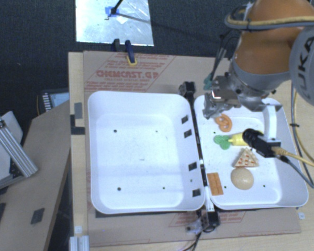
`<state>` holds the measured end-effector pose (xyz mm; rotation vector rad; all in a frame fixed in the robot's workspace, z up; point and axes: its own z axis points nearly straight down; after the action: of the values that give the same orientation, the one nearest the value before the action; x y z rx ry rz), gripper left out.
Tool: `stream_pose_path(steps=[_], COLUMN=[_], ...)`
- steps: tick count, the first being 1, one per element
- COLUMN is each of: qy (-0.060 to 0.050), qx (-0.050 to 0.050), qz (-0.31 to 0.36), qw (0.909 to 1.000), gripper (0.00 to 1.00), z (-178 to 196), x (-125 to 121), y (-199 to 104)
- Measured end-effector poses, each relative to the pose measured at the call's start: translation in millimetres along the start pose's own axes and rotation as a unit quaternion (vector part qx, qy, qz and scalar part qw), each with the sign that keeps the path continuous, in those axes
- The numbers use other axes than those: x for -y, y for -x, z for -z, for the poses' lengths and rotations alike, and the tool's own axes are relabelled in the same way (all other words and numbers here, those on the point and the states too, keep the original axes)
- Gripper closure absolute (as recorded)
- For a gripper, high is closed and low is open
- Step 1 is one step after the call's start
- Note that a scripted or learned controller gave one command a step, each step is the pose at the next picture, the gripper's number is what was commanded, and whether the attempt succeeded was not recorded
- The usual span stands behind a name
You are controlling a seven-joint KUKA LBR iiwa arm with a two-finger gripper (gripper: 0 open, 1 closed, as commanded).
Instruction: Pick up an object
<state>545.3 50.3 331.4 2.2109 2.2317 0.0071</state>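
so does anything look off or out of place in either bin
Nothing looks spilled or damaged. The pretzel, corn cob, pizza slice, round bun and orange block all lie loose in the right bin, under the tool.

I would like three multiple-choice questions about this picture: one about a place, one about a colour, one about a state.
1. Which bin holds the small things?
A. the left bin
B. the right bin
C. both bins

2. What colour is the flat tag by the divider?
A. orange
B. blue
C. black

3. How is the pizza slice placed?
A. held up in the air
B. lying on the bin floor
C. outside the bins

Answers:
1 B: the pretzel, the pizza slice and the round bun all lie in the right bin.
2 A: the tag is orange.
3 B: it lies flat, apart from the gripper.
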Motion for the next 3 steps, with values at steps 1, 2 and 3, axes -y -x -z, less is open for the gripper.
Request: stream_pose_path(steps=[1,2,3], qy=[-0.001,0.006,-0.003], qx=[0.001,0.0,0.002], qz=[-0.002,-0.001,-0.006], qw=[1.0,1.0,1.0], gripper=[1.0,1.0,1.0], z=[14,122,59], x=[41,26,60], y=[-2,-34,15])
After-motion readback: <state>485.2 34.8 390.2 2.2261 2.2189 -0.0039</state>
